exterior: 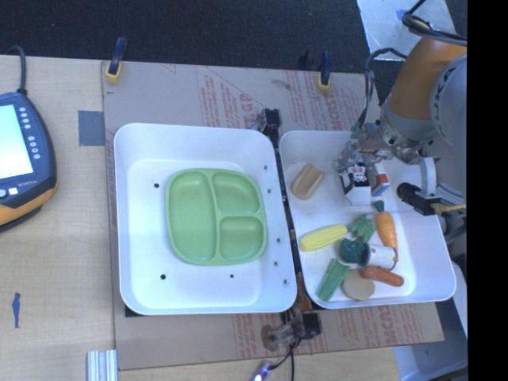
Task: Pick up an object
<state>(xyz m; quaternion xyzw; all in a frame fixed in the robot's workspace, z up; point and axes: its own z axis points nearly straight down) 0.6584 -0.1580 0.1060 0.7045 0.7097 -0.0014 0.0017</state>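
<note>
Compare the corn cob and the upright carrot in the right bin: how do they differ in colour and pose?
The corn cob is yellow; the carrot is orange with a green tip at its top end. The corn cob lies almost across the view, tilted slightly, near the bin's left wall; the carrot runs nearly up and down the view, further right. Both are elongated toy foods in the right bin.

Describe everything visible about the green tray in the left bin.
The green tray is a pale green, plastic-looking divided plate with rounded corners and three compartments: one long one on its left, two smaller ones on its right. It lies flat, slightly rotated, near the middle of the left bin, resting on the bin floor. Nothing lies in it.
</note>
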